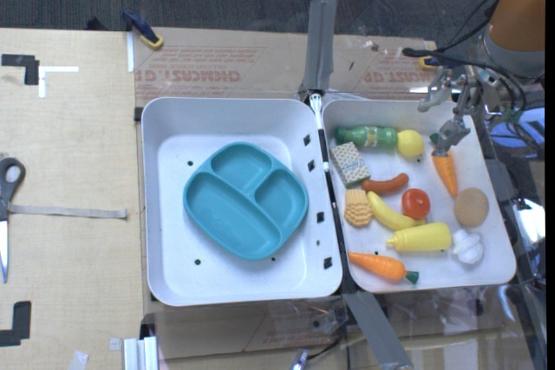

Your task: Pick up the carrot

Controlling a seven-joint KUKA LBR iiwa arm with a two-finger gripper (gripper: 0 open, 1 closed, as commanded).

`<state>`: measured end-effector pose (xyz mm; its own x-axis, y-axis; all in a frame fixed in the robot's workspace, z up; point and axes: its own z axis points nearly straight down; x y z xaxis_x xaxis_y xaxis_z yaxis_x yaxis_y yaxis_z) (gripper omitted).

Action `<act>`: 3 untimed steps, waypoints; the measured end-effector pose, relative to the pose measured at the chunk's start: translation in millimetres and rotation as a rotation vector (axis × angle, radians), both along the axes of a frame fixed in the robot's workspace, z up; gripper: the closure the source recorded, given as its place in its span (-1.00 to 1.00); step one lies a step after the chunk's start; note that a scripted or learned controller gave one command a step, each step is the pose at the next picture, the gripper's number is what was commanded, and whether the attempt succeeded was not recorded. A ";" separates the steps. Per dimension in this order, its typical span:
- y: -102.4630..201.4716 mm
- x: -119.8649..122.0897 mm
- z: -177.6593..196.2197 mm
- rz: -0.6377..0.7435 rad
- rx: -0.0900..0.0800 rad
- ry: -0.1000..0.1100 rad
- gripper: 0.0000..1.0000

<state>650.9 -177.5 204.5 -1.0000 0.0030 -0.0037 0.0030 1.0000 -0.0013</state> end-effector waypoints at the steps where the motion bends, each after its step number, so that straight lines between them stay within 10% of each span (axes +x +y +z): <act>1: -35.7 -0.2 -110.2 0.154 -0.001 -0.003 -1.00; 2: -34.7 2.1 -98.4 0.158 -0.003 -0.009 1.00; 3: -11.1 8.6 -45.3 -0.129 0.000 -0.004 1.00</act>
